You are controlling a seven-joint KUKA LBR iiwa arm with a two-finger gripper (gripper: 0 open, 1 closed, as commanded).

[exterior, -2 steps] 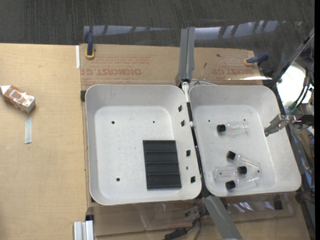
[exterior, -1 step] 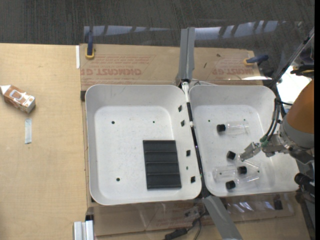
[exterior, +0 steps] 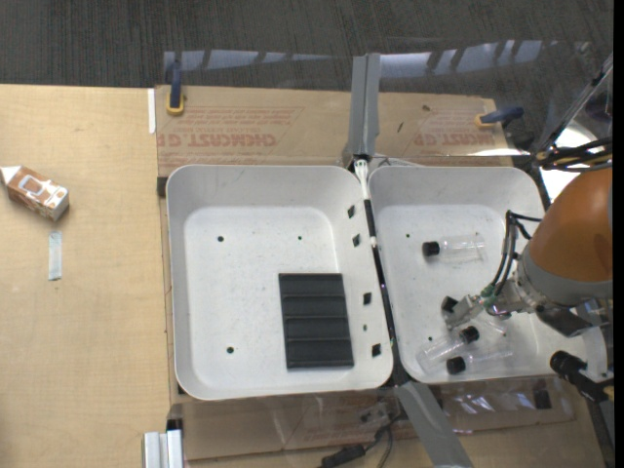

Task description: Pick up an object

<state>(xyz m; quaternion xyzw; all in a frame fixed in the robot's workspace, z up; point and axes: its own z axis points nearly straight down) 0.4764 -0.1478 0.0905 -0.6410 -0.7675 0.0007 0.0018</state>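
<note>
Two glossy white plastic bins point(exterior: 195, 261), faintly speckled. A ridged matte black rectangular block point(exterior: 316, 320). Clear plastic vials with black caps point(exterior: 454, 250). Tan cardboard sheet with red lettering point(exterior: 244, 130). Grey robot arm with an orange band point(exterior: 583, 227).

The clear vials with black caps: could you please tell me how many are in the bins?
3 in the right bin: one vial toward the back, two at the front; the arm may hide more.

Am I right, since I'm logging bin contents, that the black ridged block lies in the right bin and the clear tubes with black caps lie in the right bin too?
Not quite. The black ridged block lies in the left bin, not the right. The clear tubes with black caps do lie in the right bin, as the camera view shows.
</note>
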